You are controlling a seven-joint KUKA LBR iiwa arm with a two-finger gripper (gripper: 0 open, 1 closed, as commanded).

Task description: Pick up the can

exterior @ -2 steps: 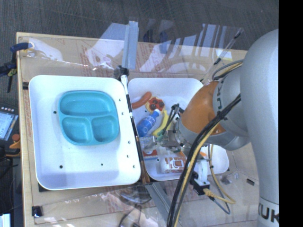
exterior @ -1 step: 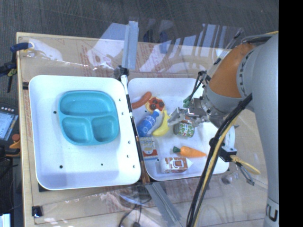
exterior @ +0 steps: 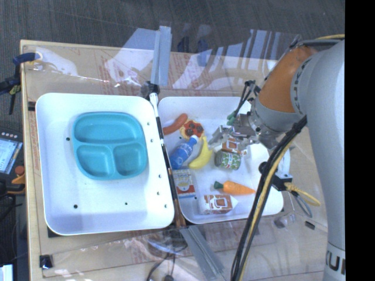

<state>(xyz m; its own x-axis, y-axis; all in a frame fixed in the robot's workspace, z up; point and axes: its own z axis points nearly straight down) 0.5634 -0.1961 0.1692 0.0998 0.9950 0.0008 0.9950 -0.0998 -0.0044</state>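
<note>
**Approach over the can, grasp not yet made**

You see the hand (exterior: 234, 134) low in the right white bin (exterior: 266, 206), just above the small green-labelled can (exterior: 228, 160) lying near that bin's middle, beside a yellow banana (exterior: 202, 156). Whether the hand is open or closed cannot be told. Next, judge alignment, then descend squarely onto the can.

Gripper (exterior: 233, 140) over can (exterior: 227, 160) (perhaps touching)
</note>
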